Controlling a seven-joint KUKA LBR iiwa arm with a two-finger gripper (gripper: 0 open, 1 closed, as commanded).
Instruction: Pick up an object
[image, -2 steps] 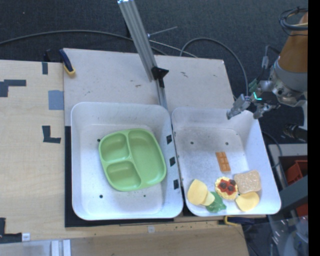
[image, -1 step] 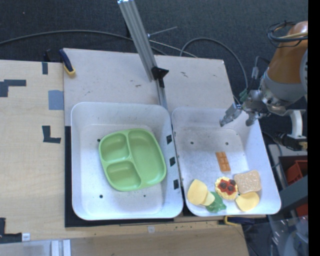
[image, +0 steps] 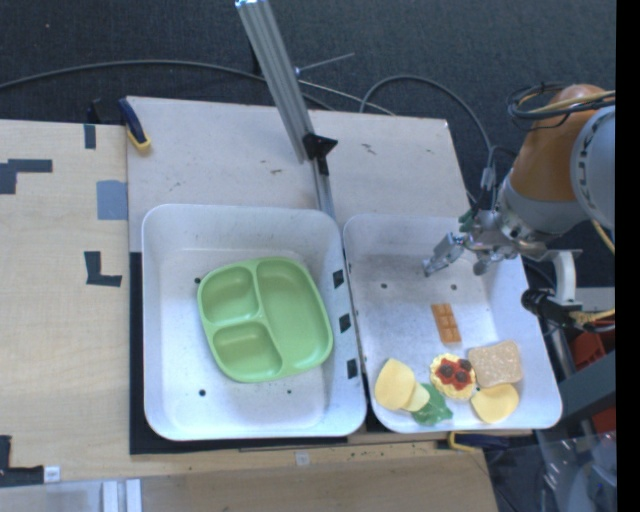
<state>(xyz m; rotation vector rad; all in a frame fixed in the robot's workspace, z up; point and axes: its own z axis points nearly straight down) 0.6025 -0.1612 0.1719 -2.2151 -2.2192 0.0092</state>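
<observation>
My gripper hangs over the upper part of the right bin, its fingers spread open and nothing between them. Below it a small orange wafer lies flat on the bin floor, apart from the fingers. In the bin's near corner sits a cluster of toy food: a brown toast slice, a yellow tart with red berries, a yellow piece, a second yellow piece and a green leaf.
The left bin holds a green divided plate. A metal post slants in from the top and ends at the bins' shared wall. Cables run behind the bench, and the arm's orange band is at the right.
</observation>
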